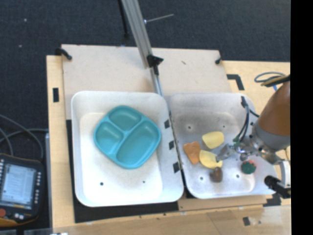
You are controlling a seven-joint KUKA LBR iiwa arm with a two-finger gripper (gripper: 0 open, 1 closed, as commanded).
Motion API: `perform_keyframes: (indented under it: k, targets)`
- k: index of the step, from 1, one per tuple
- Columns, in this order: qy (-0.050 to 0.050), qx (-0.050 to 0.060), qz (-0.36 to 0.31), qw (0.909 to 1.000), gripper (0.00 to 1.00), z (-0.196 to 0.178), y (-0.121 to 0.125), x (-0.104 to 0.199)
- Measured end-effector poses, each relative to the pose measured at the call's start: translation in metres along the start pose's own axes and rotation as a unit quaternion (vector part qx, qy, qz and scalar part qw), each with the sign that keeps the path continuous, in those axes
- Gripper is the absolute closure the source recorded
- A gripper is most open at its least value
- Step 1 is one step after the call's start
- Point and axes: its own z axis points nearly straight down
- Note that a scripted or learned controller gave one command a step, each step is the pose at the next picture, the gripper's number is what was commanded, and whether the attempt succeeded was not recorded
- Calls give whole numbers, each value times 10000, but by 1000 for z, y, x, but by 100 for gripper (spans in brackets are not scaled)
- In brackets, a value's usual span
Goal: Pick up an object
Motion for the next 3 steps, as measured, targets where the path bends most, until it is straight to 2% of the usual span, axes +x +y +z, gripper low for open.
perform_keyframes:
  k: [1, 2, 3]
  targets:
    - [-7, -48, 18, 10000, 100, -15, 3, -1]
    - [-13, -61, -20, 10000, 100, -78, 2, 1]
    - [-12, -54, -21, 10000, 100, -115, 3, -1]
